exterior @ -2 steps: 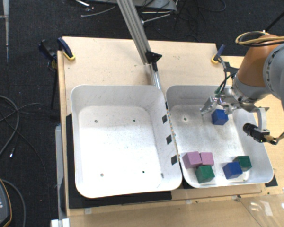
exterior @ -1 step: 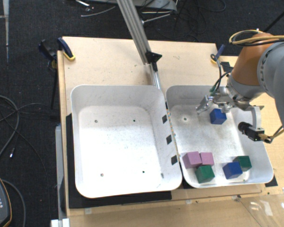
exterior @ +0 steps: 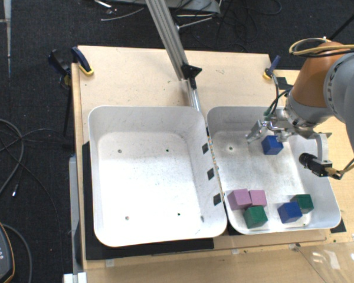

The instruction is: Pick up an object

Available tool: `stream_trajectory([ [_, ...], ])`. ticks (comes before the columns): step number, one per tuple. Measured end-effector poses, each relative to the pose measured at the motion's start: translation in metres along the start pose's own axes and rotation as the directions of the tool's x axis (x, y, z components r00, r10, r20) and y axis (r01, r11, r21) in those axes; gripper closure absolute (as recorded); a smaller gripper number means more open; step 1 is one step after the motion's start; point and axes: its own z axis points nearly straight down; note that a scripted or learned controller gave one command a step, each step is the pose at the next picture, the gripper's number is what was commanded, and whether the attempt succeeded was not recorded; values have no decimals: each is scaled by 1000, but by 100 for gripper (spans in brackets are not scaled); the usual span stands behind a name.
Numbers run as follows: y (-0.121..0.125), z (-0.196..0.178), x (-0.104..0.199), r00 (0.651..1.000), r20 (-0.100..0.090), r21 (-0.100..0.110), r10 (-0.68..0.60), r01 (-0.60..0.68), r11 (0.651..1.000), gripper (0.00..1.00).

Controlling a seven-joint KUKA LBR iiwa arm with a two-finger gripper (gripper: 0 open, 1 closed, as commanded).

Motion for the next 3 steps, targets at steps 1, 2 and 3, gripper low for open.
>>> stream_trajectory([
  [1,9,1,4,1000,4,1,2,-2,1000,0],
  [2,26,3,-6,1000,-3,-5,-2,2,1000,0],
  [3,19,3,0,1000,0,-11,-3,3,1000,0],
])
